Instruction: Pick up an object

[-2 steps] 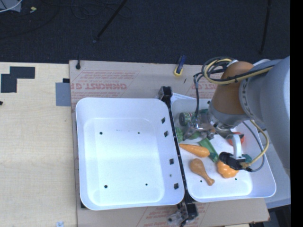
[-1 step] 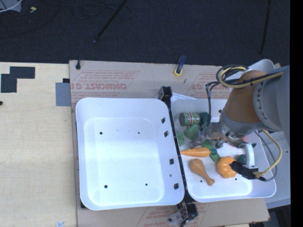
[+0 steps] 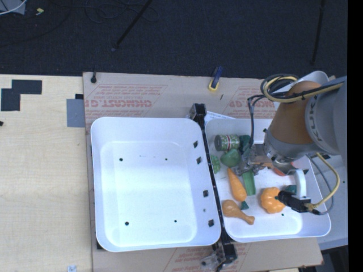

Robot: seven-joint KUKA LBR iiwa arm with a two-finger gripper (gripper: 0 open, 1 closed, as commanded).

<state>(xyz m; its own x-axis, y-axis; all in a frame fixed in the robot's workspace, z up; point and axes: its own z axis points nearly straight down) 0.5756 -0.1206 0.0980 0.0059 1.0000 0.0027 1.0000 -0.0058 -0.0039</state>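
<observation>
Hung low in the right bin (image 3: pixel 317 228), gripper (image 3: pixel 249 164) beside a green can (image 3: pixel 228 143) and carrot (image 3: pixel 236 185). Open or closed, too hidden to tell.

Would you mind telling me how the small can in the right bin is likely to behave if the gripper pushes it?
The can lies on its side, so it would probably roll. It looks small and rigid, so likely light. Toys crowd beside it and may block it.

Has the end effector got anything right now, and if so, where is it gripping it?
Cannot be told. The end effector is down in the right bin among the toys, by the green piece, but the wrist hides any contact.
</observation>
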